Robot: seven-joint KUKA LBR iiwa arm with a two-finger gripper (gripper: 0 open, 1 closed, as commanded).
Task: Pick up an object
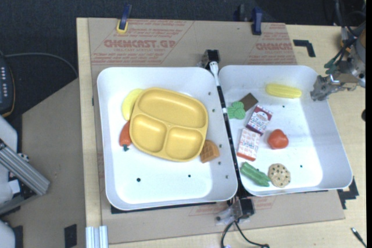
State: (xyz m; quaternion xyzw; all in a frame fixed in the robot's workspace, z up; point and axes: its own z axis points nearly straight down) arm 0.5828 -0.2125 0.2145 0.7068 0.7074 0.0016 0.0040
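Starting at the near edge of the bench, the right bin (334,142) holds a chocolate-chip cookie (279,175) and, just beside it, a green pod-shaped toy (254,173). A little farther in lie a red tomato-like toy (278,139) and two small printed packets (253,132), one above the other. Beyond them sit a green leafy piece (236,110) touching a dark brown square (249,101), and farthest back a yellow corn cob (283,90).

In the left bin (110,125) a yellow divided tray (167,124) takes up the middle, with a waffle piece (209,151) at its near right corner, a red-orange toy (125,135) at its left side and a yellow round piece (131,103) tucked behind it.

The gripper (321,90) hangs at the far right rim of the right bin, near the corn cob but apart from it. Nothing sits between its prongs; whether the claw is wide or narrow cannot be told at this size.

Judged from this, no object is lifted yet: choosing, descending and closing all remain.
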